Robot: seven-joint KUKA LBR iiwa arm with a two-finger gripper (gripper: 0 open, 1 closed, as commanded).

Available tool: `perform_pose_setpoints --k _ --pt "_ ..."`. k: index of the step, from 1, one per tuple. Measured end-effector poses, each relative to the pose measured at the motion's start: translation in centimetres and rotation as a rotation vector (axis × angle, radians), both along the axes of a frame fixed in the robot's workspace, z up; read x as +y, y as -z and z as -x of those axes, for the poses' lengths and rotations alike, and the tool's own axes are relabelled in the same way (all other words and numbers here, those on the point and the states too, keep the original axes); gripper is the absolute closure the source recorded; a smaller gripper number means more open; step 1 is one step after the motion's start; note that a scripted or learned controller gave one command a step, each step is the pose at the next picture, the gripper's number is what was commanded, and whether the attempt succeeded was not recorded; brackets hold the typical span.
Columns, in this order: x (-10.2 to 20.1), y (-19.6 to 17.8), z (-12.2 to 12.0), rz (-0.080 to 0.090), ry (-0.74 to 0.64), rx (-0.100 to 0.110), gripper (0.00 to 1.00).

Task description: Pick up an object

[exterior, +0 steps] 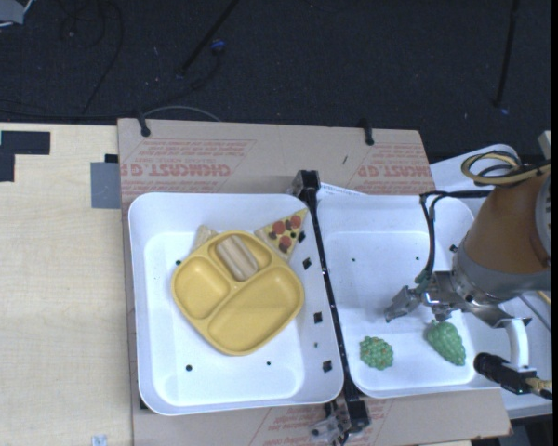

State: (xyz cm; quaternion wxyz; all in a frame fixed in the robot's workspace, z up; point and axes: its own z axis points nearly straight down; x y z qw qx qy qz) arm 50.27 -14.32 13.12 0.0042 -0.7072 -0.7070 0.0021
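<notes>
Apparently the approach is under way: the gripper (417, 303) hangs low in the right bin (372, 240), fingers spread and holding nothing. Two green toy pieces lie close, one (376, 352) below it, the other (445, 341) beside the near wall. Next, centre over one and descend; the floor leftward is clear.
</notes>
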Motion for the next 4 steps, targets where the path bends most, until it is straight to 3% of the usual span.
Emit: perform_pose_setpoints --k 1,2,4 --pt "0.1 4.6 0.0 0.001 0.000 -0.005 0.00" --pt "0.0 3.3 0.0 0.001 0.004 -0.007 1.00" --pt "1.3 -7.3 0.8 0.002 -0.002 -0.007 1.00"
